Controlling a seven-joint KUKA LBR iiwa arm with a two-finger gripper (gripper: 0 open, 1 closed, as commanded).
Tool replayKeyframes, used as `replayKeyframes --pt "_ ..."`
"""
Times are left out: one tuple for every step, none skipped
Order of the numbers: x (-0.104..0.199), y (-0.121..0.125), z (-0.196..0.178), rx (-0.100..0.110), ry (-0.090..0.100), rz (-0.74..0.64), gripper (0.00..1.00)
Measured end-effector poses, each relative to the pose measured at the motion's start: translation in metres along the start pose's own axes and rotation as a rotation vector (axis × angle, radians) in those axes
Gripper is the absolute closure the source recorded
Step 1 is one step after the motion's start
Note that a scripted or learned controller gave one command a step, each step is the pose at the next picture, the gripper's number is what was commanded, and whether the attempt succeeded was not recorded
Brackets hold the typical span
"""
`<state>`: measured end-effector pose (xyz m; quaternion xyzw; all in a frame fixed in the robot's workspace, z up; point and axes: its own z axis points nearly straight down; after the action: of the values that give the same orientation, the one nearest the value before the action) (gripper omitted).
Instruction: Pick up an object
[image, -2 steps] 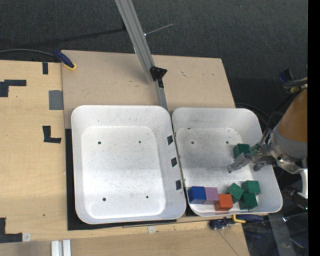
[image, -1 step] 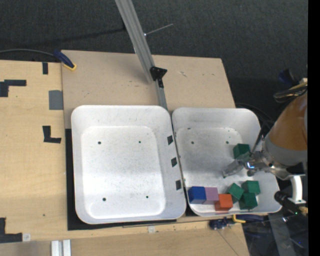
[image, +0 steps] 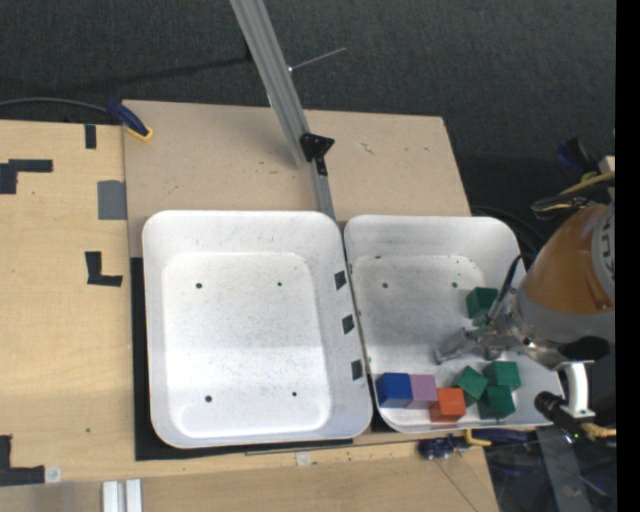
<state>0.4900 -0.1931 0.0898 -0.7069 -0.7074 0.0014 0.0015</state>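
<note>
Item: pincer (image: 452, 349), low in the right bin (image: 420, 245); we cannot tell its state. Nearest candidates: blue block (image: 395, 389), purple block (image: 423, 389) and orange block (image: 450, 402), ranged along the near wall, below and slightly leftward of the pincer.

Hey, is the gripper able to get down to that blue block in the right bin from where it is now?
Probably yes. The blue block sits uncovered at the bin's near-left corner, the gripper hangs close by, though the purple block touches its right side.

The arm (image: 570, 275) reaches in from the right, end effector (image: 462, 345) lowered.
</note>
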Motion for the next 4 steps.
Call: replayKeyframes --pt "0.001 0.000 -0.011 0.000 0.001 -0.001 1.00" --pt "0.003 -0.002 -0.073 -0.008 -0.002 -0.001 1.00" --pt "0.006 -0.006 -0.117 -0.007 -0.001 -0.001 1.00" --pt "0.010 0.000 -0.178 -0.010 -0.002 -0.002 1.00"
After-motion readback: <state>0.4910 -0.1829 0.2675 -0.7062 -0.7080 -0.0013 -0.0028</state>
